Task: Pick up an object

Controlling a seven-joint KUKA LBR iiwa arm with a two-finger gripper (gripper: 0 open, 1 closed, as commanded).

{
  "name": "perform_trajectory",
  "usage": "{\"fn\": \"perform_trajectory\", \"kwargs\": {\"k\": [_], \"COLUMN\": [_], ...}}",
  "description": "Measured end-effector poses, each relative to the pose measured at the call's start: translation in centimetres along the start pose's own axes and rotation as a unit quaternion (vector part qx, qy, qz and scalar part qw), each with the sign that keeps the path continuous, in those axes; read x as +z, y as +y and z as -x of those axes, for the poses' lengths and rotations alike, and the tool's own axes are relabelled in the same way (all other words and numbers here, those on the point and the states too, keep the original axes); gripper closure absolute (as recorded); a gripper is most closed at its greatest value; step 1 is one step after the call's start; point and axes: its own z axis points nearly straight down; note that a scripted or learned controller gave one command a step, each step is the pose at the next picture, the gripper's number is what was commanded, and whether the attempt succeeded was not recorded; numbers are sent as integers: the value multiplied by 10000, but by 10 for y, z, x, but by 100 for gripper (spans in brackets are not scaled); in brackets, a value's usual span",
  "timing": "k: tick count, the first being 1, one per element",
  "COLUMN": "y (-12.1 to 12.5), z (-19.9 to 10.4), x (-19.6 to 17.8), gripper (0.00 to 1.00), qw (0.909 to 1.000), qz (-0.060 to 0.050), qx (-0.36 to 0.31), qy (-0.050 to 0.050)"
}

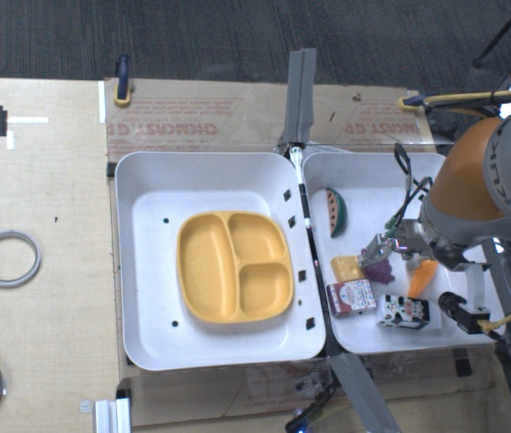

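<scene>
- The gripper (383,248) stood low in the right bin (363,174), at the frame's right of centre, directly over a small purple object (378,268). Whether it was released or clenched could not be told from this slanted view, and no item was seen held.
- Candidate objects lay clustered in that bin's lower half: the purple object, a yellow block (346,267) just beside it, a dark red packet (352,297), a black-and-white carton (406,311) and an orange piece (423,277). A watermelon-slice toy (335,212) lay apart, toward the upper left of the bin.
- Judgement: the step in hand was a descent onto the purple object. It would be done well by centring squarely on it, keeping clear of the touching yellow block, and lifting straight up to avoid dragging neighbours.
- Risk noted: the purple piece appeared small and irregular, likely to slip; the packet appeared glossy and flat, hard to pinch.
- The left bin (138,269) held a yellow divided plate (234,266), smooth, rounded, three compartments, apparently moulded plastic.
- Both bins appeared rigid, white, with shallow walls.
</scene>
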Motion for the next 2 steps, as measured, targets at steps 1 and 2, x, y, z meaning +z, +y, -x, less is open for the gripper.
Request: {"fn": "perform_trajectory", "kwargs": {"k": [1,2], "y": [-19,-19], "z": [35,35], "x": [0,-9], "gripper": [0,100], "qw": [9981,9982], "qz": [2,-4], "qx": [623,602], "qy": [5,1]}}
